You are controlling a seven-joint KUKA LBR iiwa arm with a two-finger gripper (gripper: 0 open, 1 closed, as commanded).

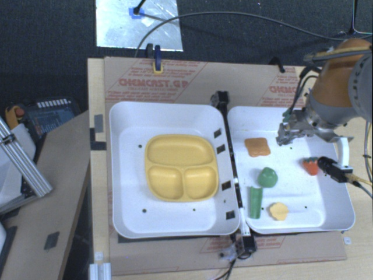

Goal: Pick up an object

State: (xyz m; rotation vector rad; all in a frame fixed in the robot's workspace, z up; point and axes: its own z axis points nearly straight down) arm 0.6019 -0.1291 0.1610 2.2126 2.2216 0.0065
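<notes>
- Camera view is looking down at a slant on two shallow white bins, the left bin [125, 214] and the right bin [335, 214], sitting side by side on a brown cardboard sheet [175, 77] with red printing that is too faint to be reading in full.
- A yellow plastic divided plate with three compartments [180, 167] is lying in the middle of the left bin.
- Five small things are lying apart from one another in the right bin: an orange flat toast-shaped piece [257, 147], a green rounded lump [267, 177], a green upright-sided stick [255, 202], a yellow irregular chunk [278, 211] and a red-orange small item [310, 167].
- That red-orange item is being partly covered by a black fitting with a cable [332, 170], so its shape is hard to be making out.
- The grey arm with an orange band [341, 86] is reaching in from the right, its upper part being cut off by the frame edge.
- The two-finger gripper [285, 134] is hanging over the far part of the right bin, just beside the toast-shaped piece; whether it is open or closed I cannot tell.
- A shiny foil square [137, 16] is lying on the dark floor beyond the bench.
</notes>
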